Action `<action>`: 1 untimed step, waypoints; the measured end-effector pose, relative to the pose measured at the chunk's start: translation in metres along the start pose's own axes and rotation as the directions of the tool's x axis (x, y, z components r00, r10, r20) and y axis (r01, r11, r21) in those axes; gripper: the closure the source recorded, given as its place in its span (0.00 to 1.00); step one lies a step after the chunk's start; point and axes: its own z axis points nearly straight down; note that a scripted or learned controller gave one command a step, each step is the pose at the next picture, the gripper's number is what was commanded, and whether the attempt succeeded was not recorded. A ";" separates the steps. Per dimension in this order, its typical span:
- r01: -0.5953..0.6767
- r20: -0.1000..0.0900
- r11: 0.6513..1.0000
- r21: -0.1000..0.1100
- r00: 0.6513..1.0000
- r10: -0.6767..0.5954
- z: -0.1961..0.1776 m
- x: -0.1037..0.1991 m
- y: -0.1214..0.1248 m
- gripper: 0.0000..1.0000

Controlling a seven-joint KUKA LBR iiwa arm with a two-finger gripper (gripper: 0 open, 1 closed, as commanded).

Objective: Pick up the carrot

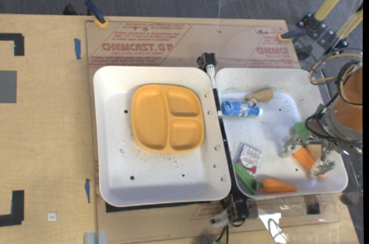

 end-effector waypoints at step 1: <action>-0.001 0.010 1.000 0.010 1.000 0.000 -0.013 -0.004 -0.002 1.00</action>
